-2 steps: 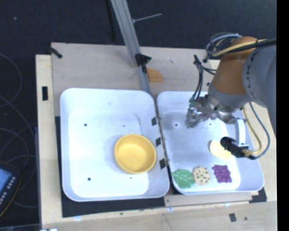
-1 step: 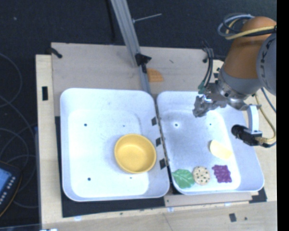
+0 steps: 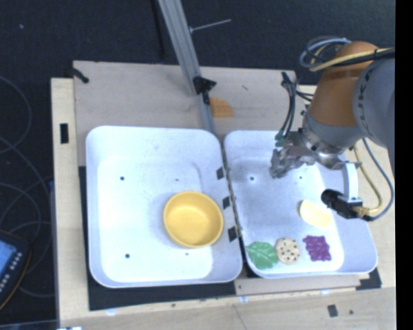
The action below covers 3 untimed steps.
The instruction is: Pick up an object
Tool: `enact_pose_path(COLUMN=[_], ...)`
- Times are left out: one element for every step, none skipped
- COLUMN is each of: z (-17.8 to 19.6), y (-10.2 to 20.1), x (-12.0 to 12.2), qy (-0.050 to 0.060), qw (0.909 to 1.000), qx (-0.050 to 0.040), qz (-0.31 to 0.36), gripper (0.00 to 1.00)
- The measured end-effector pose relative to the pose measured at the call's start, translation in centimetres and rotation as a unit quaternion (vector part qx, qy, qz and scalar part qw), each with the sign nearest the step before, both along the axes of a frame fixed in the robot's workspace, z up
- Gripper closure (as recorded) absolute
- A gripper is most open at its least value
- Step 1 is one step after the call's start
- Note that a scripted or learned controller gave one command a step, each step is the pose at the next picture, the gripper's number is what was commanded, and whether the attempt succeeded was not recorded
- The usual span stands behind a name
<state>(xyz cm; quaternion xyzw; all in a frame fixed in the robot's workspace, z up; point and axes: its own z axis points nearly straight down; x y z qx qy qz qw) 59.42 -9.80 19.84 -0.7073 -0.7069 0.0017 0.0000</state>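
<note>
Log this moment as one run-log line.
arm: over right bin | hand: above bare floor, holding nothing seen | right bin: pale yellow piece, green leaf, cookie, purple grapes | left bin: yellow bowl

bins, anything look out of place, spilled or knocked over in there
Nothing stands out. The yellow bowl sits upright in the left bin. In the right bin the pale yellow piece, green piece, cookie and purple piece lie apart near the front. The hand is over that bin's back part.
</note>
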Motion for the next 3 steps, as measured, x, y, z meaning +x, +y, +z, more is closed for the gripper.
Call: enact_pose_path(z=[1.1,2.9,3.7], y=[6.3,11.8,17.8], x=[0.3,0.7,1.6], qy=[-0.003,-0.003,-0.002], qw=[1.0,1.0,1.0], qx=[0.0023,0.0024,0.0025], qz=[0.004,0.004,0.005], gripper=[1.0,1.0,1.0])
